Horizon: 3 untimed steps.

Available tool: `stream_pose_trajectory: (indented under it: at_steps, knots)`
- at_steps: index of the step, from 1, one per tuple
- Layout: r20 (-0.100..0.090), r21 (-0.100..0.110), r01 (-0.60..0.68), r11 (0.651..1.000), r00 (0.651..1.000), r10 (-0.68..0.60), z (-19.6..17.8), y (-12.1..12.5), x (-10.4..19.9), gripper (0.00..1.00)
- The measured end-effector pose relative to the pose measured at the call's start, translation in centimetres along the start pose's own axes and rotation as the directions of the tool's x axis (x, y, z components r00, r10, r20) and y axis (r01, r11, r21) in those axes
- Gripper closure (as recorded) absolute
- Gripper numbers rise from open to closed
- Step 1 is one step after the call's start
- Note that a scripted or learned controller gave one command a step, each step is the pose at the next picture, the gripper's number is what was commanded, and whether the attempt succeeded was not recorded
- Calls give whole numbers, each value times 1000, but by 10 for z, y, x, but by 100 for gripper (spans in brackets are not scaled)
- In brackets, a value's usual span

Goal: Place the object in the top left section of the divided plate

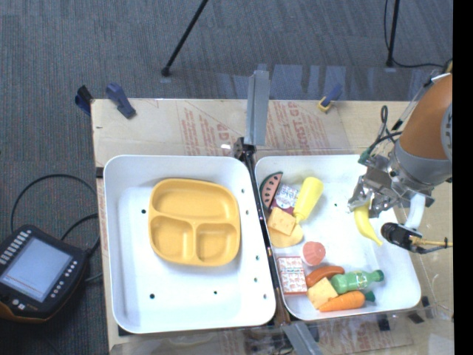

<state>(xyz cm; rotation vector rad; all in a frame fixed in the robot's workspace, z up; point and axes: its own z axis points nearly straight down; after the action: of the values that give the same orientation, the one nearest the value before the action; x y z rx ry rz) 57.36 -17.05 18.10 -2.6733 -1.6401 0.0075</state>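
One divided plate (pixel 195 221), three sections; one banana (pixel 366 225) under the claw (pixel 372 202).

The yellow divided plate (pixel 195 221) lies alone in the left bin (pixel 118 272), with bare white floor on all its sides and open air above every section. The right bin (pixel 412 287) is crowded: toy food fills its left edge and near corner, a banana (pixel 365 225) lies near its right edge. Between the bins a grey post (pixel 257 113) stands at the desk's far edge.
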Motion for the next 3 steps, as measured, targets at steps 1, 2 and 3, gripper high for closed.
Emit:
stream_pose_trajectory:
  at_steps: [1,2,3]
  knots:
    - [0,3,-47,999,999,47,9,-95,41,100]
    - [-4,-7,-46,999,999,46,-105,-98,124,100]
    - [5,4,-65,998,998,65,-69,-189,175,100]
